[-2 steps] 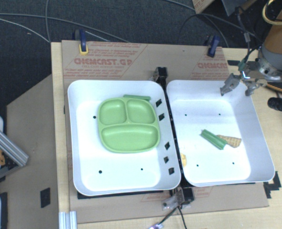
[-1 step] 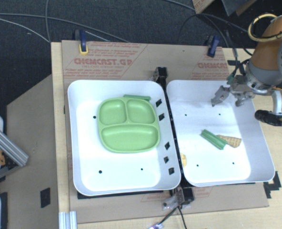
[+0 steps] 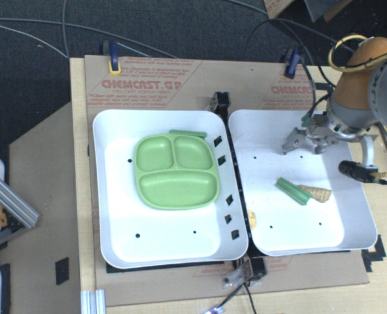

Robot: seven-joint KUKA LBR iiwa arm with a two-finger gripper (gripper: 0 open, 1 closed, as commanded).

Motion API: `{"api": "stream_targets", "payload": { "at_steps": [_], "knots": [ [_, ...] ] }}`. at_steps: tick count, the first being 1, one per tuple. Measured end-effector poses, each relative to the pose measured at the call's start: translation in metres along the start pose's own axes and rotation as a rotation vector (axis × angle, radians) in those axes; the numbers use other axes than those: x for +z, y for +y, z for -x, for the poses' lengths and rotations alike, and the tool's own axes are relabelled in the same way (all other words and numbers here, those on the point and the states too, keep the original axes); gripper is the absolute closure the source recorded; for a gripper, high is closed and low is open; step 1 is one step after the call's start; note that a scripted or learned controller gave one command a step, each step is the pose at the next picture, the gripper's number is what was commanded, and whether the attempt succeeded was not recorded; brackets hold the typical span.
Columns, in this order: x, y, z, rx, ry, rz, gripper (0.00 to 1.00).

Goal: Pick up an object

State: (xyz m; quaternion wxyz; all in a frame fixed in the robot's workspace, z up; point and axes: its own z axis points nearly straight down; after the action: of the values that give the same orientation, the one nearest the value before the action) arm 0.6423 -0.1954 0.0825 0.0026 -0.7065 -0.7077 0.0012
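Hovering over the right bin's point(image 3: 350, 237) far edge, the gripper point(image 3: 302, 140) is showing its jaws spread, gripping nothing. Lying mid-bin toward the near edge is a green stick point(image 3: 291, 191) touching a tan cone point(image 3: 316, 193). Both are looking light, stiff and slim; pinching across the stick's middle seems best.

A green stick-shaped object point(image 3: 292, 191) lies flat and slanted, touching a tan cone point(image 3: 316, 193).
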Motion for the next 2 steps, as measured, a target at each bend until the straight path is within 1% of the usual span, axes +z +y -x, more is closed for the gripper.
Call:
{"api": "stream_targets", "payload": {
  "at_steps": [1,2],
  "knots": [
    [-0.015,0.002,0.0,-0.001,-0.002,0.007,1.0],
    [-0.059,0.005,0.0,0.001,-0.004,0.012,1.0]
  ]
}}
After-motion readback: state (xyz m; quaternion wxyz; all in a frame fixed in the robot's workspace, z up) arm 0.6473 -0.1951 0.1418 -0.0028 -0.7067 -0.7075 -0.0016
